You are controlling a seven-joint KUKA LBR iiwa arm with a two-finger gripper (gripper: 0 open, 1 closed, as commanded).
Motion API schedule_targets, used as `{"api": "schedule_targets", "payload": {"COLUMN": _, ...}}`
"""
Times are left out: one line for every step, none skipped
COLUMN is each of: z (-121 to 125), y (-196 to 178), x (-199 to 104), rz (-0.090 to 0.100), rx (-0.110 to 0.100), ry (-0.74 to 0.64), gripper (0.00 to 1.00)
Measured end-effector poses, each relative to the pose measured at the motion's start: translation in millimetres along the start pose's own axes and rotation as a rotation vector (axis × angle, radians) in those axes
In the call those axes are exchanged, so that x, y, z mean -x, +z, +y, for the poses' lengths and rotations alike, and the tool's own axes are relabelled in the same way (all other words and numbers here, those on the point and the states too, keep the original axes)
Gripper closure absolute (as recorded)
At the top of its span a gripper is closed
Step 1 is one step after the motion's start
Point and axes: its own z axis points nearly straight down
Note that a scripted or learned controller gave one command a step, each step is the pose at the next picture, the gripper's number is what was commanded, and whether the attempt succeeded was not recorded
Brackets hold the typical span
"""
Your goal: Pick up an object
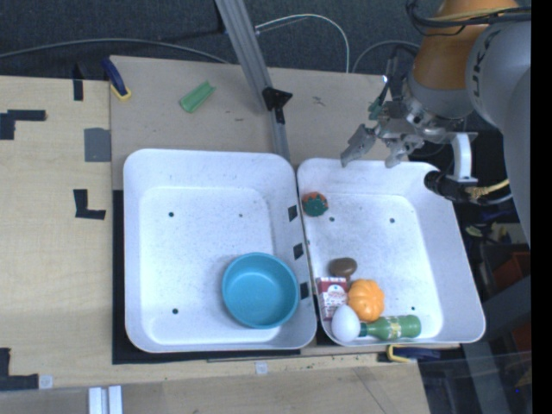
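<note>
Candidates all sit in right bin [448,231]: small multicoloured ball [315,203] alone near its left wall; brown lump [342,267], orange fruit [366,298], white egg [345,324], red carton [332,297], green bottle [392,327] clustered at the front. Ball looks light, round, likely to roll; pinch across its middle. Left bin [172,179] holds a blue bowl [260,289]. Gripper [376,149] hangs over the right bin's far rim, fingers spread, grasping nothing.

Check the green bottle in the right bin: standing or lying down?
Lying down. The green bottle rests on its side along the right bin's near wall, beside the white egg.
</note>
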Motion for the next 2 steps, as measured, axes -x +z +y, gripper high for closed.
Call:
{"api": "schedule_targets", "payload": {"z": 0, "y": 0, "x": 0, "rz": 0.000, "rx": 0.000, "ry": 0.000, "gripper": 0.00}}
{"api": "schedule_targets", "payload": {"z": 3, "y": 44, "x": 1, "rz": -0.001, "rx": -0.004, "ry": 0.000, "gripper": 0.00}}
